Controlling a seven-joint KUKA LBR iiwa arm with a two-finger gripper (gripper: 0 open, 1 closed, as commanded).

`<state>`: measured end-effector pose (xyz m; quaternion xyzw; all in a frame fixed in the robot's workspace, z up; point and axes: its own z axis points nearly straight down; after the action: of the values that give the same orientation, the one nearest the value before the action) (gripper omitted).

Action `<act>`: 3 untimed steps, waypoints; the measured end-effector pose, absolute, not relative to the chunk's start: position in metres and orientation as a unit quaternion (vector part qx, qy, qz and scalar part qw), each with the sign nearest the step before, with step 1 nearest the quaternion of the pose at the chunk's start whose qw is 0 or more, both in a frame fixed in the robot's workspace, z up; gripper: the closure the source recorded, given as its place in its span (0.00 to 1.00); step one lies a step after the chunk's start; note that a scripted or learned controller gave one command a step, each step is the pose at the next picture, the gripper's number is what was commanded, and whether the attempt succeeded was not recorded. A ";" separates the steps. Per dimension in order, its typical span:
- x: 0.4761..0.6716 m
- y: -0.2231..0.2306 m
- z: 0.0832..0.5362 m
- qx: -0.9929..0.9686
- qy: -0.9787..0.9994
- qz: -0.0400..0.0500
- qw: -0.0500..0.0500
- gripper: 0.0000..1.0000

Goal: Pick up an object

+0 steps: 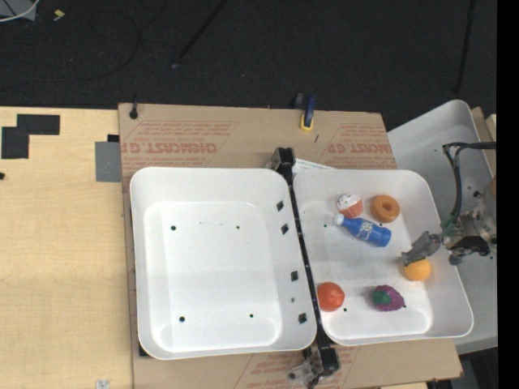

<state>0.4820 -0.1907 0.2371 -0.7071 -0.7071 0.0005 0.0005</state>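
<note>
The right bin [442,318] holds several small items. An orange ball [418,271] lies near its right wall. A blue bottle [366,232] lies on its side in the middle, with a small red and white toy [349,205] and an orange ring [385,208] behind it. A red ball [330,296] and a purple grape bunch [388,298] sit at the front. My gripper [435,254] reaches in over the right wall, open, with one finger [419,248] just above the orange ball. Nothing is between the fingers.
The left bin [146,217] stands beside the right one, with a black clip strip [293,241] along the shared rim. Both rest on a cardboard sheet [203,140] on the bench. A grey plate [430,136] and cables lie at the right.
</note>
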 end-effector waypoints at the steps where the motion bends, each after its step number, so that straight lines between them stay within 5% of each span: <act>1: 0.504 -0.211 0.110 -0.707 -0.707 0.000 0.000 0.00; 3: 0.629 -0.204 0.087 -0.706 -0.708 0.002 0.004 0.00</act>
<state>0.6294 -0.2036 0.0874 -0.7063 -0.7079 0.0018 0.0043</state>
